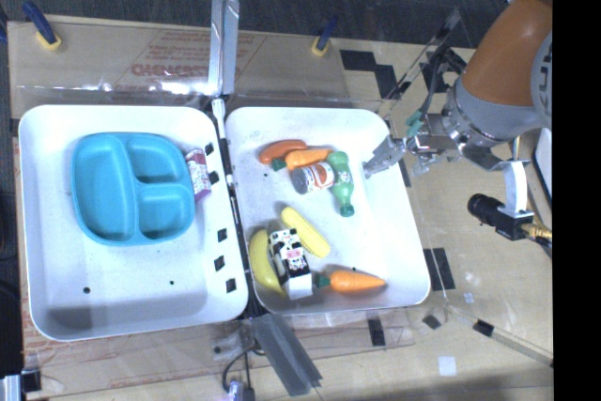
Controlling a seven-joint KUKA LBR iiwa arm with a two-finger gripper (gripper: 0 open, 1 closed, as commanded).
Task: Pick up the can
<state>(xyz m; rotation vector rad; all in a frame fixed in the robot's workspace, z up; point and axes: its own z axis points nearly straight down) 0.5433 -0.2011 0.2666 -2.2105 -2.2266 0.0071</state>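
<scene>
The can (pixel 315 177) lies on its side in the upper middle of the right bin (pixel 394 244). It is dark grey with a red and white label. An orange carrot (pixel 308 158) touches its upper side and a green bottle (pixel 342 182) lies against its right end. My gripper (pixel 383 158) hangs over the bin's right part, a short way right of the bottle and apart from the can. Nothing is held in it.
A second carrot (pixel 281 148) lies at the upper left of the can. Two bananas (pixel 305 232), a cow-print carton (pixel 290 261) and another carrot (pixel 355 280) fill the bin's lower part. The left bin (pixel 56 296) holds a blue divided tray (pixel 131 186) and a small packet (pixel 198 172).
</scene>
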